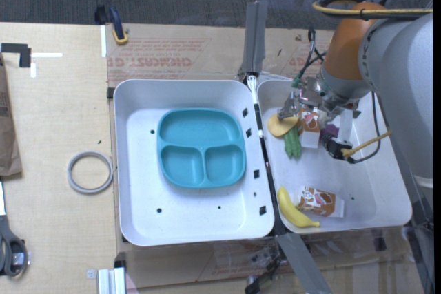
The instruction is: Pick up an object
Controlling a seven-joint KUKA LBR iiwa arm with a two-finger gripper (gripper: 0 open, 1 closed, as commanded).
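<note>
Arm is working over the clutter at the back of the right bin, grasp unconfirmed.

Gripper is hanging above a tight pile: a yellow rounded piece, a green elongated item and a small red-white packet, all touching. Its opening and any hold on anything cannot be told from this angle. It is better off isolating one item, since smooth plastic shapes slip. A curved, glossy banana and a flat orange carton are lying near the front wall. A teal divided tray is sitting in the left bin.

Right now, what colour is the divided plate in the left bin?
Light blue-teal plate, seen in the camera view.
</note>
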